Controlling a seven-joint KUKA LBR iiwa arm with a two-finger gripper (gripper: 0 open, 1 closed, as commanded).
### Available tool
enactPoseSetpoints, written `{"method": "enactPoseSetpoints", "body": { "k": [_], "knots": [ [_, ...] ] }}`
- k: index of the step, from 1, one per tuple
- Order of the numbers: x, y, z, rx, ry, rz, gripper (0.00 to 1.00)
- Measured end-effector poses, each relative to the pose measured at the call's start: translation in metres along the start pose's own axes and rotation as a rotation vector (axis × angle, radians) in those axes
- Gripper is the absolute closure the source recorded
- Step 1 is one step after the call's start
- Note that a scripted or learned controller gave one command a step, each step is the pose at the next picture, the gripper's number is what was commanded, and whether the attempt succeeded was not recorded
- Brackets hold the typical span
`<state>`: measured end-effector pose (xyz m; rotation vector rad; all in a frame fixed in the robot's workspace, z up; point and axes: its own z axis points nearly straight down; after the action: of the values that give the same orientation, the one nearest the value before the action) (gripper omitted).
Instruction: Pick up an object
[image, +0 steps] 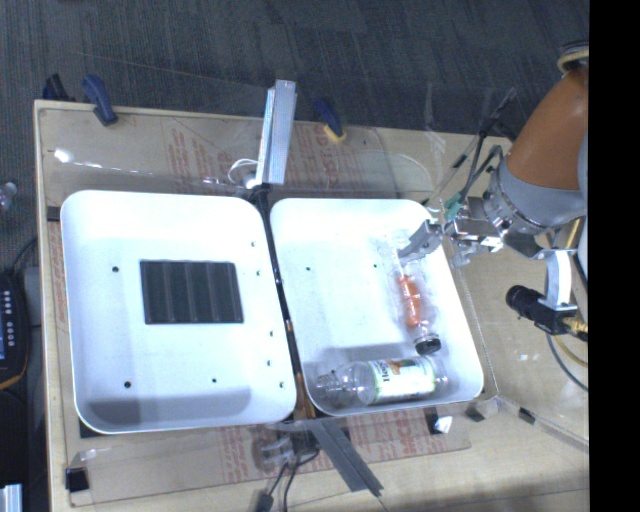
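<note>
the bench (520, 370) carries two white bins under a dark floor. the gripper (425, 238) hangs over the right bin's (330, 290) far right corner; whether it is released or clenched i cannot tell. just below it lies an orange item (411, 300) in clear wrap, then a bottle (385, 381) along the near wall. the left bin (90, 300) holds a dark tray (191, 292).

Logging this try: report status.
Gripper over right bin's far right edge, holding nothing visible. Orange object just below it. Clear bottle along near wall. Nothing blocking.
</note>
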<state>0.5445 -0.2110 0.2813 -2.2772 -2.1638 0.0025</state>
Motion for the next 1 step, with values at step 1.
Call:
{"method": "enactPoseSetpoints", "body": {
  "k": [1],
  "knots": [
    [0.0034,-0.001,0.0629,0.004,0.001,-0.108,0.0]
  ]
}}
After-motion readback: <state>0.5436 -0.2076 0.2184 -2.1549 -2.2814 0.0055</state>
